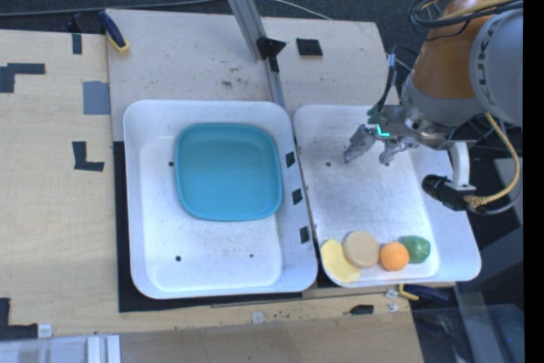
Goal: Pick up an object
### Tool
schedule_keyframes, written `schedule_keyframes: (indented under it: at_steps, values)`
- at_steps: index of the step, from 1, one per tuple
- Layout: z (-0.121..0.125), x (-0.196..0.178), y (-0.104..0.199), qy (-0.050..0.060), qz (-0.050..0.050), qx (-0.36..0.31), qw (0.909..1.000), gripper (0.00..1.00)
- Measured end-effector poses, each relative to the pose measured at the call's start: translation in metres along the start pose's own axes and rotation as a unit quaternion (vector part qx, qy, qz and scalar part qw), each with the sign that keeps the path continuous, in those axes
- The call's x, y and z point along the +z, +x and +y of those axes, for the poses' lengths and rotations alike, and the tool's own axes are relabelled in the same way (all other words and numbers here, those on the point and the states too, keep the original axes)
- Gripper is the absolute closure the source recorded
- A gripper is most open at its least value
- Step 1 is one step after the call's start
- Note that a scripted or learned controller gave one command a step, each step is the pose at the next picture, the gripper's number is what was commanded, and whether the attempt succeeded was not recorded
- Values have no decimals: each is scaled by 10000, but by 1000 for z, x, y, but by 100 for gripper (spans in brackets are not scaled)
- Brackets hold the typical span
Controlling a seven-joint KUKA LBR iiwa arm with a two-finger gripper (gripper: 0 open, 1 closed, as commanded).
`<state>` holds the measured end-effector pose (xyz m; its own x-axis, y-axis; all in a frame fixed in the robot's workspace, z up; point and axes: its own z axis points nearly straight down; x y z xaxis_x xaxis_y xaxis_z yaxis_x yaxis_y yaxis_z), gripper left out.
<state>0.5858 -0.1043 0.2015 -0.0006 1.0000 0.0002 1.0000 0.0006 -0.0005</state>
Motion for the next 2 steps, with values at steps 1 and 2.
schedule_keyframes:
  at_steps: [1,2]
  values:
    - [0,0,0,1,0,0,10000,0]
    - [-6,49,8,20,1,-1,10000,0]
